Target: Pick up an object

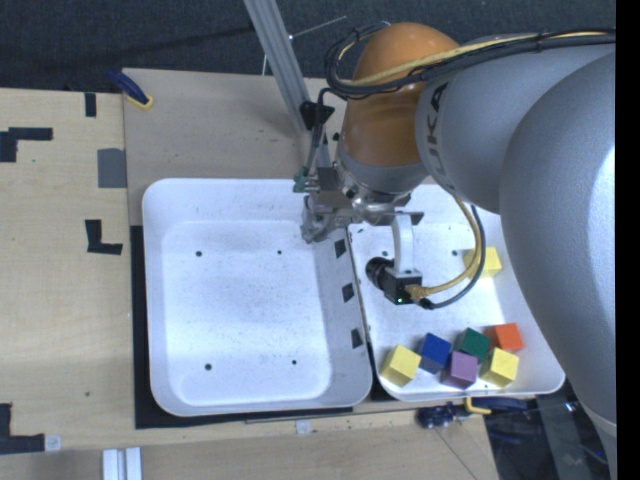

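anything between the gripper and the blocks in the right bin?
Nothing visible. The gripper sits over the divide between the bins, at the far end. The blocks, yellow block, blue block, purple block and others, cluster at the right bin's near edge; bare bin floor lies between.

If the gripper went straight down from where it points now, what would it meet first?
Probably bare bin, not a block. The gripper hangs over the near rim of the left bin, by the divide between the bins. The coloured blocks lie in the right bin. Depth is unclear.
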`<state>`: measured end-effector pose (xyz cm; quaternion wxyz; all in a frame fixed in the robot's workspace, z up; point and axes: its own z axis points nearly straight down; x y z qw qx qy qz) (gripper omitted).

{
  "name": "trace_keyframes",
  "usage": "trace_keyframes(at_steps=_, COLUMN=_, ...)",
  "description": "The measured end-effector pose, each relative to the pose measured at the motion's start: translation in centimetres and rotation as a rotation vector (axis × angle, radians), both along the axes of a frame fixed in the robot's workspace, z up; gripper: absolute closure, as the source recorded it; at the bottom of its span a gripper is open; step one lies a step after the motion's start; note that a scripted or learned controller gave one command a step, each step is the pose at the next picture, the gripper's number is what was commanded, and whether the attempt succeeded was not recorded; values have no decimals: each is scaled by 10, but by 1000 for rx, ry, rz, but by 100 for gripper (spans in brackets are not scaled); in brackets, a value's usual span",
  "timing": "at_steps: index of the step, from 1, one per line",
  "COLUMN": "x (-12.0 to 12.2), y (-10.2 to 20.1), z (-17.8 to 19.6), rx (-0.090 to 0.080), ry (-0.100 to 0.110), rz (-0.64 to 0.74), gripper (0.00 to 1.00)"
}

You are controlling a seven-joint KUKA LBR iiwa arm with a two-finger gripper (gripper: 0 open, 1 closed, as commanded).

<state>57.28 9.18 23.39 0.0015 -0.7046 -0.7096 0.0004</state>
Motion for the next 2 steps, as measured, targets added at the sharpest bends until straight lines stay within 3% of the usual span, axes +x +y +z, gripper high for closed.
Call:
trace_keyframes(at_steps=1, x=-19, y=6, z=-9, rx=-3, ry=2, rz=-5, gripper=100)
trace_keyframes(at_steps=2, x=-18, y=6, z=-9, rx=-2, ry=0, rz=-5, gripper=0)
